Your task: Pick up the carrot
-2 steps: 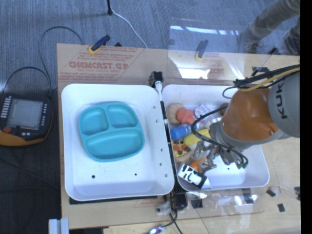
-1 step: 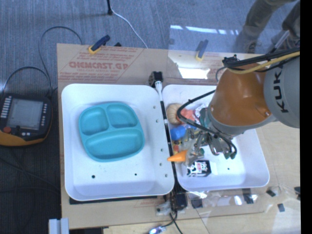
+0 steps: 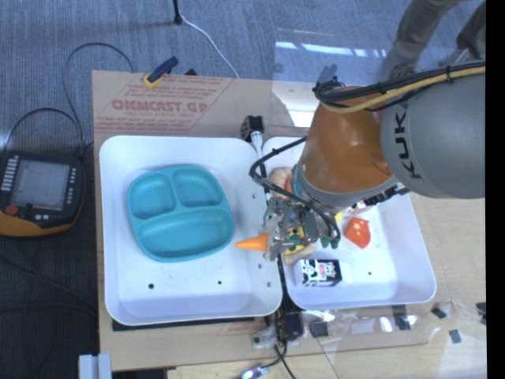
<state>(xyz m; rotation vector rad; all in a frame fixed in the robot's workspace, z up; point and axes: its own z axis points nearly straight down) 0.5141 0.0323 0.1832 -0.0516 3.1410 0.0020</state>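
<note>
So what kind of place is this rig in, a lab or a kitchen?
Most likely a robotics lab. The bins sit on a board over grey office carpet, a teach pendant lies on the floor with loose cables, and the items, like the carrot and blue plate, look like toys.

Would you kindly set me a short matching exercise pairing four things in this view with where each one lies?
Things:
1. blue divided plate
2. carrot
3. black-and-white carton
4. handheld controller

Places:
A. on the floor, left of the bench
B. in the left bin
C. at the divider between the two bins, beside the gripper
D. near the front of the right bin

Pairs: 1-B, 2-C, 3-D, 4-A
</note>
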